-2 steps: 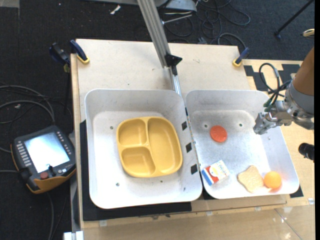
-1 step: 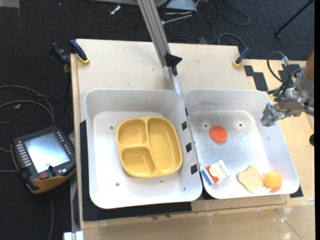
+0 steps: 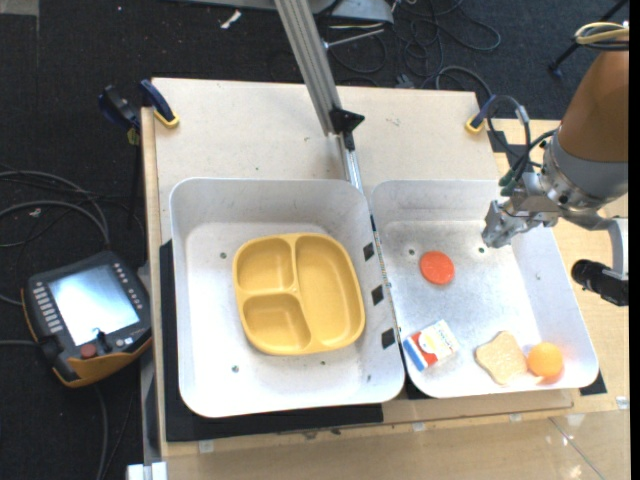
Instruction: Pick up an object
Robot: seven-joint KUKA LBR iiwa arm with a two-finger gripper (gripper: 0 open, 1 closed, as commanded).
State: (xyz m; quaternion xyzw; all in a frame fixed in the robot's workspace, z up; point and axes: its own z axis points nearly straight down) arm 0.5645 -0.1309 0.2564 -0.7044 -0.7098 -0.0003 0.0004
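The right bin (image 3: 560,268) holds a flat red-orange disc (image 3: 436,267) near its middle. Along its front lie a small white carton with red and blue print (image 3: 432,346), a tan slice of bread (image 3: 502,356) and an orange ball (image 3: 546,360). My gripper (image 3: 497,230) hangs over the back right of this bin, to the right of and slightly behind the disc. Nothing shows between its fingers.
The left bin (image 3: 200,228) holds a yellow tray with three compartments (image 3: 298,293). A slanted metal pole (image 3: 318,63) rises from the divide between the bins. Clamps (image 3: 160,106) sit at the bench's back corners. A teach pendant (image 3: 85,313) lies on the floor at left.
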